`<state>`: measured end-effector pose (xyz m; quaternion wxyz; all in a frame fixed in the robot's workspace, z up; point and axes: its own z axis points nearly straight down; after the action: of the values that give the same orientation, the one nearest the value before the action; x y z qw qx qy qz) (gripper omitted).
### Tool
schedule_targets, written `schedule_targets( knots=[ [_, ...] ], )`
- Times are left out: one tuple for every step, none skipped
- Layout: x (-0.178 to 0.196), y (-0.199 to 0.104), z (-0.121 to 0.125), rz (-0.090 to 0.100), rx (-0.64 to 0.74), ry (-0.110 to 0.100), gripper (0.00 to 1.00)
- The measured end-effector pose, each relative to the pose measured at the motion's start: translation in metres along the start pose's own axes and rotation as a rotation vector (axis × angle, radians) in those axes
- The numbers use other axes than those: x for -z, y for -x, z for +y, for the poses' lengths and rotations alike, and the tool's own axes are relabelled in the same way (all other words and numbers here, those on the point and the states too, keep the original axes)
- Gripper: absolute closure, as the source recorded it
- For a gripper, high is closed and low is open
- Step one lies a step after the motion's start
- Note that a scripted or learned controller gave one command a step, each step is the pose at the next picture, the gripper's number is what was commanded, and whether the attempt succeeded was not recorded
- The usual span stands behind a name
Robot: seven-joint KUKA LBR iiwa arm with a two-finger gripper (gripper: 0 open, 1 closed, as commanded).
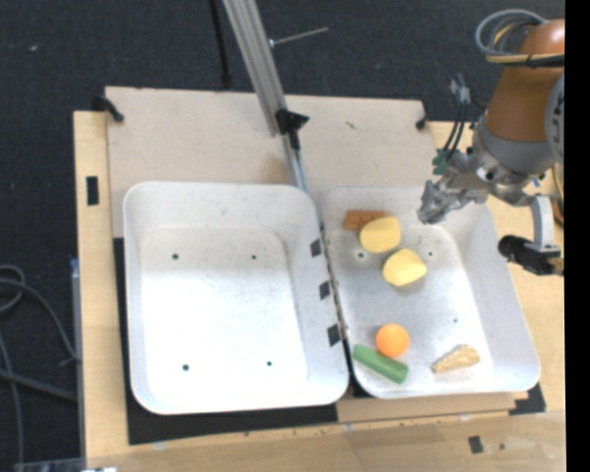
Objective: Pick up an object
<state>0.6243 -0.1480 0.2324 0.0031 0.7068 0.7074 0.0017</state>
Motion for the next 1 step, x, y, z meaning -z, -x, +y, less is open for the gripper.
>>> schedule_targets(
  knots=[
    [0.0358,0.0011,0.0013,0.001,0.004,-0.001,1.0]
  ],
)
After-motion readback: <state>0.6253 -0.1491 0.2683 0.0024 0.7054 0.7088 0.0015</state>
